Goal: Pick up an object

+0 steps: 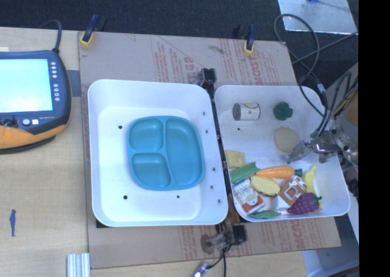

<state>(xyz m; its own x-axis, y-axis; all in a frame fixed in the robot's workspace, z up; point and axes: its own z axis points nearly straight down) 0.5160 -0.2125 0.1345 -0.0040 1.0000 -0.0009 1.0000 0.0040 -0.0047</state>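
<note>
The gripper sits low over the right bin, its 2 fingers spread apart with nothing between them. A tan round piece lies just left of it in that bin. Below the gripper is a heap of toy food: a carrot, purple grapes. A blue divided plate rests in the left bin.
</note>
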